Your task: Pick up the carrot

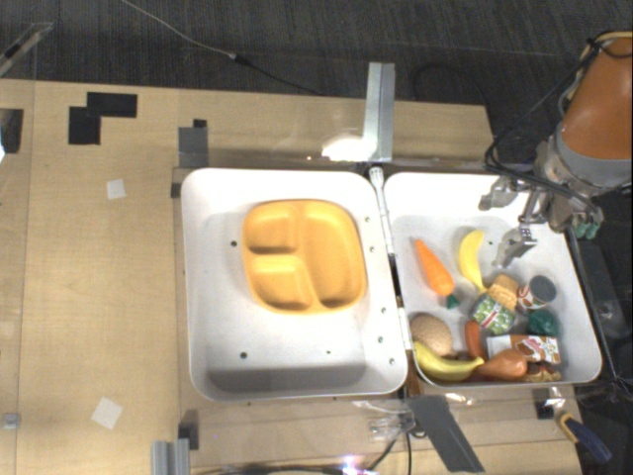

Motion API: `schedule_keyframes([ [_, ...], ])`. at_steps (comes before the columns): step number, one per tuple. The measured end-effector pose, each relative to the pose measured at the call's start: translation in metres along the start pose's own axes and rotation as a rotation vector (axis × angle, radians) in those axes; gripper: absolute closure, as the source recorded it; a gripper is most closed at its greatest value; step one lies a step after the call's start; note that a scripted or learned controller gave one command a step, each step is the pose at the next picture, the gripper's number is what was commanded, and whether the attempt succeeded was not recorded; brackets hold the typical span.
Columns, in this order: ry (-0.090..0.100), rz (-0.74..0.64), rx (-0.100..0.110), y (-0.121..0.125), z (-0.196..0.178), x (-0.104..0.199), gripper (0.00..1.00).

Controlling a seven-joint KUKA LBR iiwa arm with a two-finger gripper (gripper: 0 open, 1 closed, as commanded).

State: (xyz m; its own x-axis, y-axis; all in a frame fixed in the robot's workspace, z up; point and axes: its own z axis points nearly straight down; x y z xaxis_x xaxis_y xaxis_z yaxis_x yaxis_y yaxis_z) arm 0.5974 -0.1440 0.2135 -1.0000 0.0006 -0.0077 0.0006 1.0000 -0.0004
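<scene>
Fingers of the gripper (522,228) hang over the upper right part of the right bin (435,194), and whether they are spread or closed cannot be told from this slanted view; nothing shows between them.

Taking the right bin as the landmark and going left to right: the left bin (213,265) touches its left wall and holds a yellow divided plate (300,254), which sits in the middle of that bin.

Inside the right bin, the carrot (433,266) lies near the left wall, about halfway up, tilted with its green end toward the lower right. Below it, against the bin's lower left corner, sit a brown potato (431,332) and a banana (445,364). A second banana (470,255) lies just right of the carrot, apart from it. Farther right and lower, a heap of small toy food packages (509,320) fills the bin's lower right part. The gripper is above this heap and right of the second banana, well apart from the carrot.

The arm (598,107) stands over the bin's upper right corner.
</scene>
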Motion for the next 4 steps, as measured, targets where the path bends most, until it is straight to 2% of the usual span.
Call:
schedule_keyframes([
  [1,-0.009,-0.057,0.001,0.052,0.123,0.013,0.00],
  [2,-0.006,-0.033,0.000,0.061,0.124,-0.011,0.00],
  [3,-0.008,-0.084,0.000,0.058,0.123,0.018,0.00],
  [4,-0.017,-0.090,0.001,0.060,0.110,0.014,1.00],
])
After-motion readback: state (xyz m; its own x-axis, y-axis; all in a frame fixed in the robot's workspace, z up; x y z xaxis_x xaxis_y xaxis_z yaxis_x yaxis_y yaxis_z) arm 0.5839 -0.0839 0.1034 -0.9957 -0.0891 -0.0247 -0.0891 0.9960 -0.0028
